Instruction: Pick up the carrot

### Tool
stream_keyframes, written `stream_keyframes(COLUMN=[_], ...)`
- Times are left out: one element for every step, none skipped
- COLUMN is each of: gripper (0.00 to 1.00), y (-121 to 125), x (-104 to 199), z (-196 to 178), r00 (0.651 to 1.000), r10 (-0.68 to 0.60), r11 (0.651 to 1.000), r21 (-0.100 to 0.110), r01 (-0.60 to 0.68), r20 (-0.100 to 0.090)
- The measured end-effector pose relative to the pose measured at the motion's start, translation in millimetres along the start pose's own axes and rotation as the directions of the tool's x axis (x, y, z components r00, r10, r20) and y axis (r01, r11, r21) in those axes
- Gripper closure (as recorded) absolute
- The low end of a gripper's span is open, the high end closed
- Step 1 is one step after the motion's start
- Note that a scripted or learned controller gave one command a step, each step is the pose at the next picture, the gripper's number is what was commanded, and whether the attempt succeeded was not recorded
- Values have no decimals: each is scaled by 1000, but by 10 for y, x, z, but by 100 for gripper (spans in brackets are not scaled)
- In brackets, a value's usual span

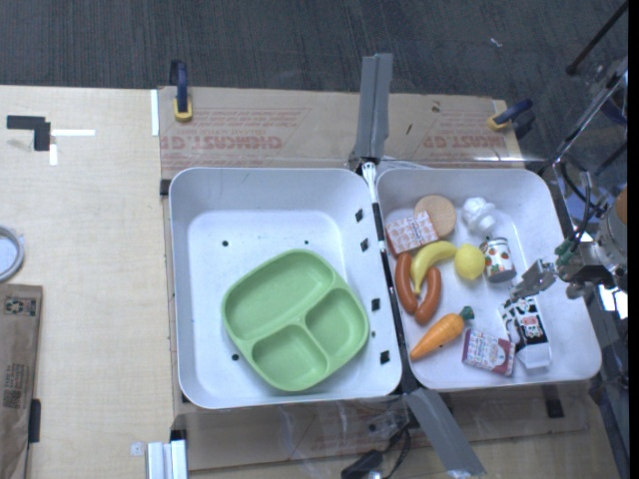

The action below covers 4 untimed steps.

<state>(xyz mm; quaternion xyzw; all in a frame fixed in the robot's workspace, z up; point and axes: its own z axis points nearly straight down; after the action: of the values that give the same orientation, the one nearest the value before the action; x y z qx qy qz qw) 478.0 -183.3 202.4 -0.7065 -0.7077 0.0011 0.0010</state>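
Orange, the one carrot [438, 335] lies slantwise near the front wall of the right bin [571, 267], just below one hot dog [418, 287] and one banana [431, 258], with a red packet [487, 351] close on its right. One green tray [295, 319] sits in the left bin [200, 267]. At the right bin's far rim the hand [534, 279] hovers; its opening cannot be judged.

Light wood bench [80, 257] carries two shallow white bins side by side: left bin [200, 297] and right bin [569, 362], touching at a shared edge, left bin farther from the jaws. Cardboard sheet [300, 133] lies behind them, clamped. Tape roll [8, 255] and brown paper bag [18, 367] lie farthest from the jaws.
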Motion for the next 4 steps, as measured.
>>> stream_keyframes(gripper=[0, 0, 0, 0], y=[112, 551, 4, -5], x=[692, 362, 1015, 845], z=[-215, 1106, 111, 1113], r00=[985, 942, 826, 698], r10=[-173, -336, -563, -716], r11=[985, 942, 826, 698], r21=[-3, -2, -2, -1], r01=[173, 336, 563, 716], r20=[1, 1, 2, -1])
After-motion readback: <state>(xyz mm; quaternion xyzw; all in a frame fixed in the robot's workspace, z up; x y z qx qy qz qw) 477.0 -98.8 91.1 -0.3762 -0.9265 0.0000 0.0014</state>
